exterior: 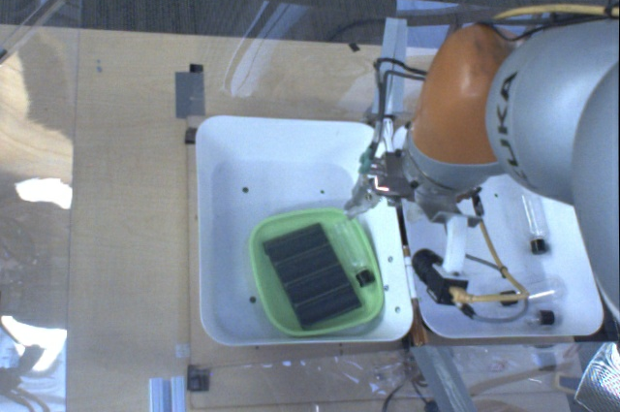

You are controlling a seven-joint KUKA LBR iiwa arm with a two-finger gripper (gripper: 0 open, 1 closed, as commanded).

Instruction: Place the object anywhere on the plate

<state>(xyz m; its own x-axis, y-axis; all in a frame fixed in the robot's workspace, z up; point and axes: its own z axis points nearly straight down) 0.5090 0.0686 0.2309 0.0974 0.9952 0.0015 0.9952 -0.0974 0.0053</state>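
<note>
On the green plate (267,301), in the near part of the left bin (242,158), a dark ribbed block (312,272) is seen lying flat, its long side slanted from far left to near right. It takes up most of the plate's floor. The claw (359,198) is seen above the plate's far right rim, to the far right of the block and apart from it. Nothing is seen held in the claw, and whether it is released or clenched cannot be told, as its tip is small and blurred against the white wall of the bin.

A small black piece (364,277) is seen at the plate's right side, just beside the block's right edge; whether the two touch cannot be told. The remaining floor of the left bin is seen as bare white, marked by a few dark dots. Between the claw and the block only the plate's raised rim is found.

The right bin (587,308) is largely covered by the grey arm (557,80) and its orange band (465,95). Two clear tubes with black ends are seen in it, one (533,228) toward the far right and one (545,314) nearer, well apart from each other.

Both bins are borne by a pale wooden bench (116,206), and a small grey bracket (191,93) is fixed to it beyond the left bin's far left corner.

On the grey arm the letters "UKA" can be read; no other writing is legible.
</note>
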